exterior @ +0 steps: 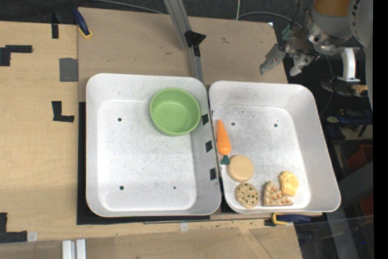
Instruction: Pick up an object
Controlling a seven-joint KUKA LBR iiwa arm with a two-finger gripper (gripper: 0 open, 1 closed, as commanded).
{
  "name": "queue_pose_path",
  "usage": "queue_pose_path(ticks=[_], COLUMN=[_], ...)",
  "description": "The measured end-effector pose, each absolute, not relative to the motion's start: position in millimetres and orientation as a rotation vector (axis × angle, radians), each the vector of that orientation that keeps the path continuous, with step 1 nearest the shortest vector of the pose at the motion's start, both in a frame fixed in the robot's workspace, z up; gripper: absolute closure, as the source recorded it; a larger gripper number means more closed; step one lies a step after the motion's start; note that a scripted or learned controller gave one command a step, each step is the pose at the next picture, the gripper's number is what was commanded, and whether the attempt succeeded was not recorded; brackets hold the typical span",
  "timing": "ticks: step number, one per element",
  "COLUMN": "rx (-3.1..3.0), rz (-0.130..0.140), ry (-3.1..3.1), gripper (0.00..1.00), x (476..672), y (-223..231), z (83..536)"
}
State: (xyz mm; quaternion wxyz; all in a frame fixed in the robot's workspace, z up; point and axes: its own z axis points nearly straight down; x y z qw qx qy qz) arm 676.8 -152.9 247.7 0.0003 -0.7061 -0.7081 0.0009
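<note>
Altogether 1 bowl, 1 carrot

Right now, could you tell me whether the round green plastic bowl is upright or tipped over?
Upright: the round green plastic bowl in the left white bin shows its open mouth and inner floor facing up.

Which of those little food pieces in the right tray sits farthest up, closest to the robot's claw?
The orange carrot. It lies alone against the tray's left wall, above the round tan piece and the others clustered at the bottom.

The green bowl looks like smooth, matt plastic. Both white bins look like plastic with dark speckles. The bench looks like pale wood. The slanted pole looks like dull grey metal.
</note>
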Motion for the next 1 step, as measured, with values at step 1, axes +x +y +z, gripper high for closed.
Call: queue_pose_path(ticks=[1], rx=[-2.218], rz=[0.004], ry=[-2.224], gripper=[0.0], x=[676.7], y=[-153.2], z=[247.7])
